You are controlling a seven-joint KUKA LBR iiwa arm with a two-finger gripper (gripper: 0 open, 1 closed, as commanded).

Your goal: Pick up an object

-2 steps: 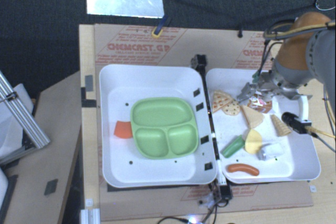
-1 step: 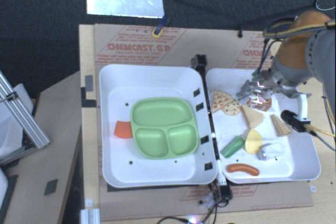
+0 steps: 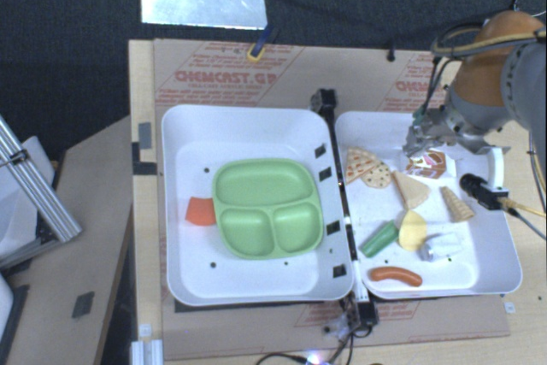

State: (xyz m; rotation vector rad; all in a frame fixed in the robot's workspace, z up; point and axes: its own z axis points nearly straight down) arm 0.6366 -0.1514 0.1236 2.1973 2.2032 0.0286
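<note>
The right bin holds several toy foods: a waffle-like piece, a pale wedge, a cone, a yellow piece, a green pickle, a sausage and a small grey item. A red-and-white piece lies near the bin's back. My gripper hangs low over that piece at the back of the right bin. Its fingertips blend into the clutter.
The left bin holds a green divided plate and an orange block to its left. A black divider runs between the bins. A black part of the arm overhangs the right rim.
</note>
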